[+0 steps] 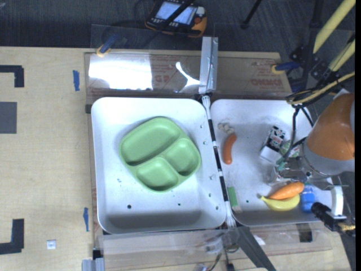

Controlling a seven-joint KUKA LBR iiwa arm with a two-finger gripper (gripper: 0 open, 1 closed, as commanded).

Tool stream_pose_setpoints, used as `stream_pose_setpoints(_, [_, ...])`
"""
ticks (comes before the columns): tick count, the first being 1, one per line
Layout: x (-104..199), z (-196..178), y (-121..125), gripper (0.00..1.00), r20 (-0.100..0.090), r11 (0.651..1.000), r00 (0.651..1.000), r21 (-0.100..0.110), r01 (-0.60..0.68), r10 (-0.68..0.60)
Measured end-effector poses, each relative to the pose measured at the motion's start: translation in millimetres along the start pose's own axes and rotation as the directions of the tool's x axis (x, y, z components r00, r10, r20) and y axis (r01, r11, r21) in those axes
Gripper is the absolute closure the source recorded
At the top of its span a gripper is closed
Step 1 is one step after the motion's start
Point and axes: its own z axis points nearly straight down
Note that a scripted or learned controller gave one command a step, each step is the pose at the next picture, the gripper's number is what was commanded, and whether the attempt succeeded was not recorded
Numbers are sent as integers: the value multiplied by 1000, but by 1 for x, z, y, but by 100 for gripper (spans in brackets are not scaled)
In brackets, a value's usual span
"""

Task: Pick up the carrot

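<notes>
**Carrot beside the banana, arm over the right bin**

I saw the carrot [286, 191] lying in the right bin [248, 151], near its front right corner, resting on top of a yellow banana [280, 202]. The gripper [289, 171] hung just above the carrot. An orange sausage [228, 149] lay by the bin's left wall. The left bin [107, 151] held a green divided plate [159, 153].

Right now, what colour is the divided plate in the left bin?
Light green; the divided plate shows best in the camera view.
</notes>
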Motion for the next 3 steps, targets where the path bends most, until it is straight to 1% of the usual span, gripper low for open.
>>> stream_pose_setpoints(1, [12, -21, 40, 100, 1, 984, 984, 6, -178, 178])
stream_pose_setpoints(2, [12, -21, 40, 0, 1, 984, 984, 6, -178, 178])
stream_pose_setpoints(3, [51, -5, 15, 0, -2, 1000, 1000, 10, -23, 23])
